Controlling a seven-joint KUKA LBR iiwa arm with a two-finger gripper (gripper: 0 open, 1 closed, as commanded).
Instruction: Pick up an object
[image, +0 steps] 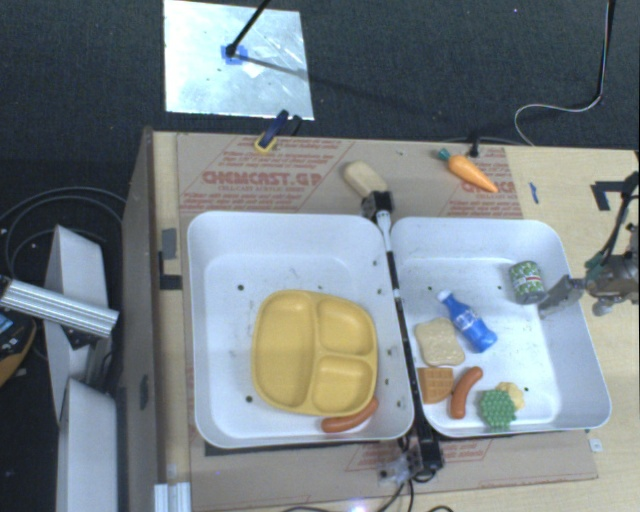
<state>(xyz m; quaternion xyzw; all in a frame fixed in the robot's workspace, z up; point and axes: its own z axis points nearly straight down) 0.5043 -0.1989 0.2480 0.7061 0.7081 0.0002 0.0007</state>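
Blue bottle (467, 321) lying in right bin (575, 370); claw (556, 296) at bin's right rim, grip state unclear; dark carpet (80, 90) around bench.

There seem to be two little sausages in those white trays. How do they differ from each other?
The left-bin sausage lies nearly flat along the front wall, touching the yellow plate; the right-bin sausage stands more steeply on the slant, between the cracker and the broccoli. The left-bin sausage looks slightly curved, the right-bin sausage straighter and stubbier. Both are orange-red, glossy and round-ended.
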